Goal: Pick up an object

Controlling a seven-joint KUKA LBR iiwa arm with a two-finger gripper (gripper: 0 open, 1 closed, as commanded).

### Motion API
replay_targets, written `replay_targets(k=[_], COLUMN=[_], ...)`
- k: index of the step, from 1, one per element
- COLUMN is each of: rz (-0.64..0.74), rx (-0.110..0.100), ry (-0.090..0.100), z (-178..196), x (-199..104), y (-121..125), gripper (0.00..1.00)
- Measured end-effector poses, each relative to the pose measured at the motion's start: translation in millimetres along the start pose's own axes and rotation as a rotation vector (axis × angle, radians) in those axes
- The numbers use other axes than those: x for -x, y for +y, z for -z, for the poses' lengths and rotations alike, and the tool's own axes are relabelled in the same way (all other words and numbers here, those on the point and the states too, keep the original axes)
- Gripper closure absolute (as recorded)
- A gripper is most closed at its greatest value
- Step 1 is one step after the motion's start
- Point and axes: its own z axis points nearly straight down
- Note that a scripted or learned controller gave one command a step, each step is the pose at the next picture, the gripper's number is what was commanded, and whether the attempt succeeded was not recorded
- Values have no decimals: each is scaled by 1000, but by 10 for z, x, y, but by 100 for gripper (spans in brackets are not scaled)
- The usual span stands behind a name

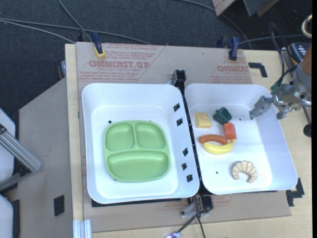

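The right bin holds several toy foods: a yellow cheese block, a dark green pepper, an orange carrot, a red sausage, a yellow banana and a beige croissant. My gripper hangs over the bin's upper right corner, to the right of the pepper and apart from every item. Its two grey fingers stand spread, open, with nothing between them.
The left bin holds a green divided plate. A black divider with clips runs between the bins. Clamps and cables sit at the bench's far edge. Bare bin floor lies right of the croissant.
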Motion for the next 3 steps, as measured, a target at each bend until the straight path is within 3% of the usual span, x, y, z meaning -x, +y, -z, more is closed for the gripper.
replay_targets(k=[1, 3], rz=[4, 4], rx=[14, 11], ry=[-3, -2], z=[80, -760], x=[-7, -42], y=[29, 32], gripper=[0, 0])
